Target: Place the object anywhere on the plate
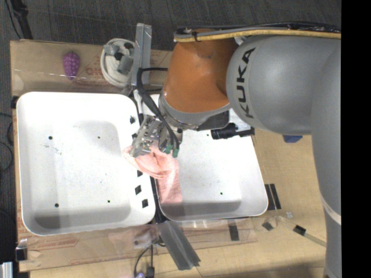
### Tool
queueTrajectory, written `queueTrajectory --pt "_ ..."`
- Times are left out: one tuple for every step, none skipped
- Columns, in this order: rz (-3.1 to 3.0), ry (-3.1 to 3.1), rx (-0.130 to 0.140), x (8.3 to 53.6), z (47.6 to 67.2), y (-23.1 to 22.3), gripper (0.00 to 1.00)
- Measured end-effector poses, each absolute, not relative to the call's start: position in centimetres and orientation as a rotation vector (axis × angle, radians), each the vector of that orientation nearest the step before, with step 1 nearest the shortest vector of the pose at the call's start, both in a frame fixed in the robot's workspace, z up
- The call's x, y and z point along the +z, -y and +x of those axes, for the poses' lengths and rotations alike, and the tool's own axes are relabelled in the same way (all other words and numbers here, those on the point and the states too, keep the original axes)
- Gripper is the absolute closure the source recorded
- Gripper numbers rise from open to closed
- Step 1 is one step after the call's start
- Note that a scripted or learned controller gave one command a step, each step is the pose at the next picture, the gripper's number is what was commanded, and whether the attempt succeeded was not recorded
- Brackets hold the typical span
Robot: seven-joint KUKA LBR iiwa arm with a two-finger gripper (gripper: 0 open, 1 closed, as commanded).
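Note:
A soft, crumpled pink object (pixel 155 163) hangs over the rim between the two bins, its lower end trailing down into the right bin's left side. My gripper (pixel 148 145) sits right on top of its upper end and is shut on it, with the pink material bunched at the fingertips. The orange band and grey wrist of the arm loom directly above and cover the right bin's far half. I cannot make out a plate in the visible parts of either bin.
The left white bin (pixel 69 172) and right white bin (pixel 232 184) lie side by side. A purple grape-like piece (pixel 71 64) and a white round holder (pixel 117 59) rest on the bench beyond the left bin. A grey bar (pixel 178 245) lies at the front.

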State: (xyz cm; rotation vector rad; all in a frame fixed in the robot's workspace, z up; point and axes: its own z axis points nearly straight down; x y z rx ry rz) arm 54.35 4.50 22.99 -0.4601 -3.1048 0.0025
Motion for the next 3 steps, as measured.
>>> queueTrajectory --pt "0.005 3.137 0.002 22.0 51.8 -8.8 1.00" --pt "0.012 3.139 0.003 22.9 49.0 -13.1 1.00" --pt "0.012 3.139 0.002 22.9 49.0 -13.1 0.00"
